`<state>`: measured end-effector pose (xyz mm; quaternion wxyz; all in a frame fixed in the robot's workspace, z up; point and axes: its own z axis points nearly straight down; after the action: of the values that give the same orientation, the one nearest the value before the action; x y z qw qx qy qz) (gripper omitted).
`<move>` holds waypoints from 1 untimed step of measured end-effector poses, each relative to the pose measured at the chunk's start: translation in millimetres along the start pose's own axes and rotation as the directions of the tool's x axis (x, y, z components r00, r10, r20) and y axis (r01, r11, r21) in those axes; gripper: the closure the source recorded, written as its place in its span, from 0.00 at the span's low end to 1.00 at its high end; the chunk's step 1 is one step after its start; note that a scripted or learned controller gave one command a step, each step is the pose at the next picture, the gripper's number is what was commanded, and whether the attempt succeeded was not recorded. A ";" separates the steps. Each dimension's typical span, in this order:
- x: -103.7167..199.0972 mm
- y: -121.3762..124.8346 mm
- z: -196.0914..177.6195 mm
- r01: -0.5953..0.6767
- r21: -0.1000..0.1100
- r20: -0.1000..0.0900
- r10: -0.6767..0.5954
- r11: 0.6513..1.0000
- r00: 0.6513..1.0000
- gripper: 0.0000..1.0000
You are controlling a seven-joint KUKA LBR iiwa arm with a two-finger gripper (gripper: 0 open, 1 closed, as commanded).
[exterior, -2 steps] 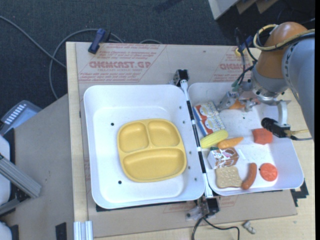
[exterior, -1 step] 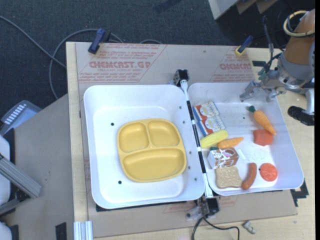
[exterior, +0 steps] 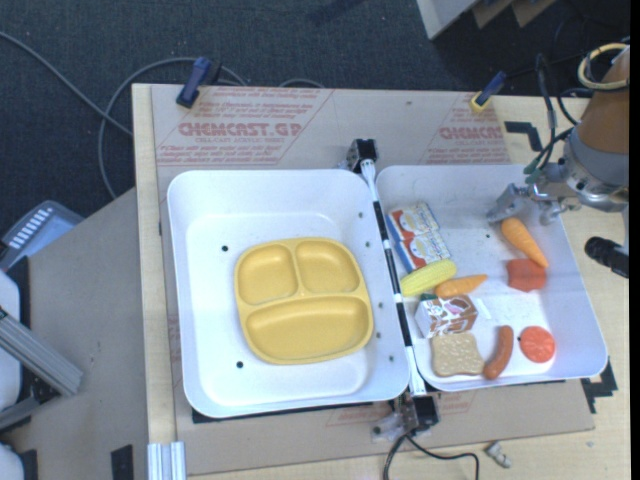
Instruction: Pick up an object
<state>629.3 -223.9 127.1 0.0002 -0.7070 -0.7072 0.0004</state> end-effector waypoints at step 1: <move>6.4 -17.7 42.8 0.005 0.000 -0.011 -0.005 1.000 1.000 0.00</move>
<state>611.6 -217.5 84.3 0.0040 -0.7053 -0.7089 -0.0035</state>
